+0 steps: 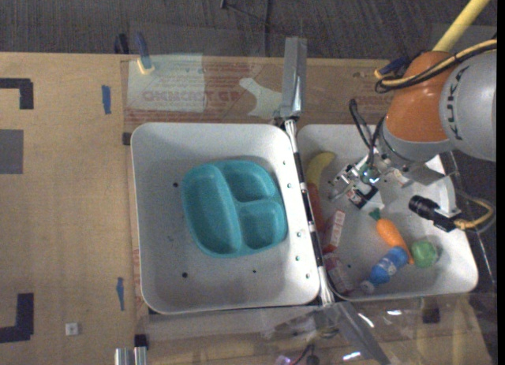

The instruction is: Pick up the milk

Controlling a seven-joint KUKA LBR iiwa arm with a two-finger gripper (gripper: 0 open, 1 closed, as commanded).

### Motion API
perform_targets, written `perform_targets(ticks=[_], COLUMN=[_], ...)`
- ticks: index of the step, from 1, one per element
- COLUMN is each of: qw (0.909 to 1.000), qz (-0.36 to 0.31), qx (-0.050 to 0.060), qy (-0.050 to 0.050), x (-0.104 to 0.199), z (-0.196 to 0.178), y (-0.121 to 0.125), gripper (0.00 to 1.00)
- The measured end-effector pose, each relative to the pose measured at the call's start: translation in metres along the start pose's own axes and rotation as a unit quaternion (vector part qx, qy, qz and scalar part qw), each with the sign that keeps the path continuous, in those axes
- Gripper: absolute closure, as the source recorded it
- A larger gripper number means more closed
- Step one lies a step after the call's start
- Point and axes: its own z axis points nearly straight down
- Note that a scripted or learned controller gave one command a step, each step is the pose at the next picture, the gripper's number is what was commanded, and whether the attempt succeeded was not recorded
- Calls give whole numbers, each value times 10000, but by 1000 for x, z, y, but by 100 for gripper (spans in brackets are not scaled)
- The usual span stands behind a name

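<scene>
Camera view: small white red-printed milk carton (335, 229) lies flat; fingers (353, 186) opening unclear.

bins (150, 221): 2 | teal divided plate (234, 207): 1 | banana (319, 167): 1 | carrot (390, 232): 1 | blue bottle (387, 266): 1 | green item (424, 254): 1

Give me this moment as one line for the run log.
task: pick up milk | gripper: over right bin, near banana | holding: nothing seen | left bin: teal tray | status: not picked
</scene>
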Motion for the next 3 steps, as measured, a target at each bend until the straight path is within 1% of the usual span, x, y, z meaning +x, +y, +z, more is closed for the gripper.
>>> perform_targets(ticks=[1,2,3], qw=[9984,9989,9988], qz=[571,479,495], qx=[19,7,-25], qy=[13,5,-25], x=[-9,-3,-6], z=[-50,0,-12], y=[38,3,4], gripper=[0,0,100])
